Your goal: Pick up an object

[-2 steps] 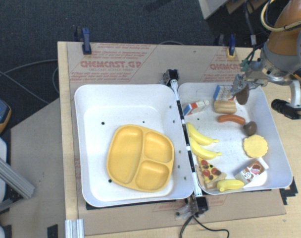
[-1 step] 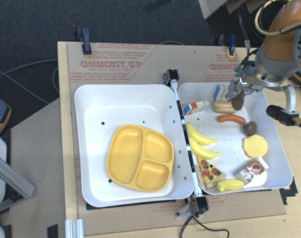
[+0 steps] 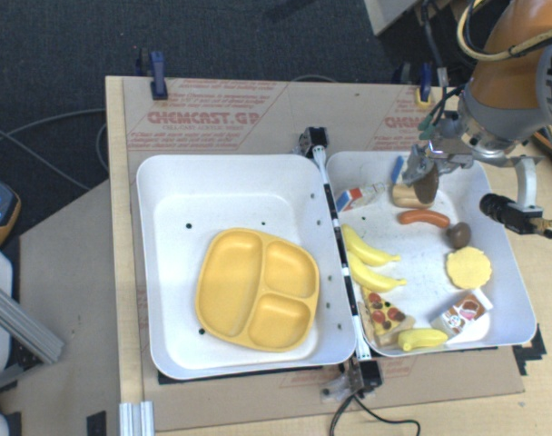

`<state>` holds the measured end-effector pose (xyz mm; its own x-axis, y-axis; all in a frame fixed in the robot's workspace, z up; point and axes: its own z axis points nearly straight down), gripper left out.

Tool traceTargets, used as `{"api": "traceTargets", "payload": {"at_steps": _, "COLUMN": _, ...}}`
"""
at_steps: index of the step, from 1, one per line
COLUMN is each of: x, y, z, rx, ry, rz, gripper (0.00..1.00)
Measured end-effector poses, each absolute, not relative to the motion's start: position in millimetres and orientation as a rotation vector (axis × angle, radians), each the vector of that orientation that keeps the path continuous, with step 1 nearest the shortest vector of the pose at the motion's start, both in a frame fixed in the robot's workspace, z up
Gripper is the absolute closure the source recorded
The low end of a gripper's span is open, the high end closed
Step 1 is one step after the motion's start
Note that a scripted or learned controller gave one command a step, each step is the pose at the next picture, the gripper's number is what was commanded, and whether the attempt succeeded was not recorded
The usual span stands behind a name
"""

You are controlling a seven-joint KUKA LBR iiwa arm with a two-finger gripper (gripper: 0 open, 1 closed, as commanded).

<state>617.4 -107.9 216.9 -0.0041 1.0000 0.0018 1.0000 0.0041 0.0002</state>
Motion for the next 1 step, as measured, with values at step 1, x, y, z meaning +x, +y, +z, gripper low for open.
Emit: {"api": "traceTargets", "payload": {"at_steps": 1, "x": 589.9, "y": -41.8, "z": 230.6, "rx": -2.211, "ry": -2.226, "rz": -0.002, "gripper": 1.00}}
